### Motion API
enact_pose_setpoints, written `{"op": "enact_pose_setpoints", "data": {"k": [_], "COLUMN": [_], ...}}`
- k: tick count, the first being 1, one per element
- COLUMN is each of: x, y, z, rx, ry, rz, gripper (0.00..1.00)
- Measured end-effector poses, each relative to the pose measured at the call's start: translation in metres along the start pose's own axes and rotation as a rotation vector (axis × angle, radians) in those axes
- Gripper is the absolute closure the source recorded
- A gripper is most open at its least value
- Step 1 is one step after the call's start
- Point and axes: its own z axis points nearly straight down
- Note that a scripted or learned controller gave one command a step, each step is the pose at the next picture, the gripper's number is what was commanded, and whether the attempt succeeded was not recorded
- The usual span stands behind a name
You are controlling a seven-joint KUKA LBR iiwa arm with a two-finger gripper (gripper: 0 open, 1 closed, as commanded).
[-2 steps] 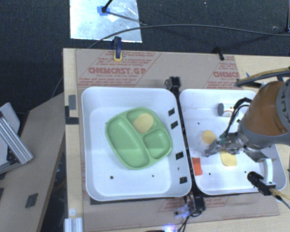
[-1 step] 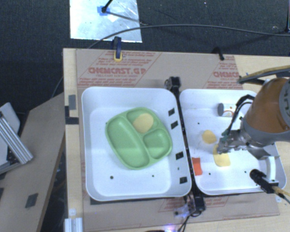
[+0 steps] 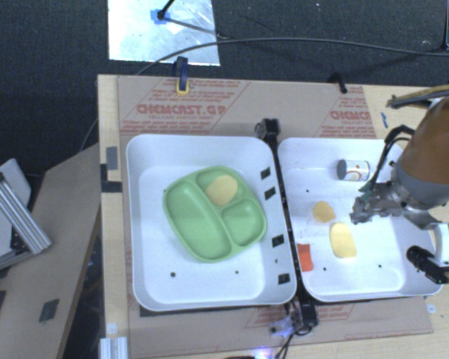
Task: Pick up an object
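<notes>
Two shallow white bins sit side by side on a cardboard-covered bench, seen from above at a slant. The left bin (image 3: pixel 146 200) holds a green divided plate (image 3: pixel 213 215), lying flat near the bin's middle; a pale yellow rounded item (image 3: pixel 223 190) rests in the plate's upper compartment. Right of the plate, past the dividing wall with its black clips, lies the right bin (image 3: pixel 374 275). Near its left wall, to the lower right of the plate, a small orange-red block (image 3: pixel 304 257) lies flat on the floor. Further right of the plate sit two yellow pieces: a small orange-yellow piece (image 3: pixel 323 212) and, just below and right of it, a larger pale yellow piece (image 3: pixel 343 241). A small white and brown can (image 3: pixel 353 170) lies on its side toward the bin's far wall. The gripper (image 3: pixel 363 214) hangs low over the right bin, well right of the plate, on the grey arm with its orange band (image 3: pixel 438 144). Its dark tip sits just above and right of the pale yellow piece and right of the orange-yellow piece, with the can beyond it. Whether the pincer is apart or together cannot be told, and nothing is seen clamped in it.
</notes>
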Motion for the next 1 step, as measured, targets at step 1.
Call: {"op": "enact_pose_setpoints", "data": {"k": [1], "x": [0.0094], "y": [0.0040], "z": [-0.0502], "rx": [-0.001], "ry": [0.000], "rz": [-0.002], "gripper": [1.00]}}
